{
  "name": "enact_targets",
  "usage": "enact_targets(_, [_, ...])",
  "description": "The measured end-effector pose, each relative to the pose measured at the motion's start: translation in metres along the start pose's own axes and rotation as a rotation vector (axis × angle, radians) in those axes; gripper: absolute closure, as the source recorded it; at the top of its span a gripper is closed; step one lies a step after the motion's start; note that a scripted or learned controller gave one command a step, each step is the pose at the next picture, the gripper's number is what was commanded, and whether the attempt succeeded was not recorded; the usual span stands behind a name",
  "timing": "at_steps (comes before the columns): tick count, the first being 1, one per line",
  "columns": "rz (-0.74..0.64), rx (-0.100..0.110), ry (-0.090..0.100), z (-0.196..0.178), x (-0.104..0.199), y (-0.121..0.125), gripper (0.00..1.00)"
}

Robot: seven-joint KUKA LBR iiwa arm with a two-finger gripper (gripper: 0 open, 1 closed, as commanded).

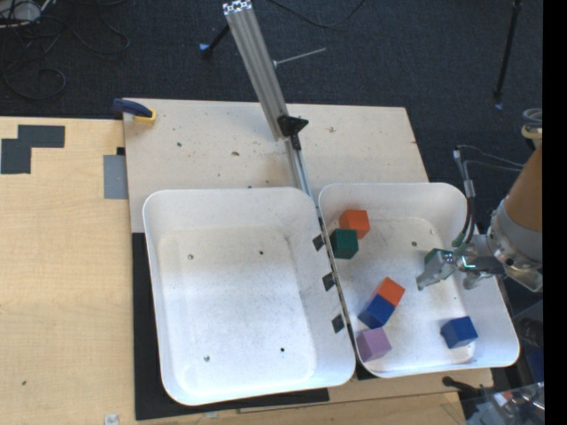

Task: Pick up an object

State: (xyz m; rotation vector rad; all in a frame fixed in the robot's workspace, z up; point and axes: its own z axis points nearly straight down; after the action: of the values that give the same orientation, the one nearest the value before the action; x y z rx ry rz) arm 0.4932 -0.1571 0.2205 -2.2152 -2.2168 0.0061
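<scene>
Two shallow white bins sit side by side on the bench (213,140). The left bin (168,228) shows only a bare, speckled floor with a few dark dots. The right bin (443,193) holds six small blocks. Near its far left corner an orange block (355,220) sits just behind a dark green block (345,243), the two touching or nearly so, close to the wall shared with the left bin. Toward the middle of the bin's floor a second orange block (390,290) leans against a blue block (378,311) just in front of it. A purple block (373,343) lies at the near left corner, against the front rim. Another blue block (459,331) rests near the near right corner, apart from the others. The grey arm (523,228) reaches in over the bin's right rim, and its gripper (434,268) hangs above the bare floor in the right half of the bin, between the orange-and-blue pair and the right wall, and behind the lone blue block. Nothing can be seen between its tips, and no block touches it; how wide it stands cannot be told from this angle. A slanted metal rail (261,69) crosses the bench's far edge and runs down to the divide between the bins.
</scene>
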Motion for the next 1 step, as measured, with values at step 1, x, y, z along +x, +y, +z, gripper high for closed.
enact_targets(1, [0.003,-0.005,-0.001,-0.0021,-0.0007,0.0005,0.00])
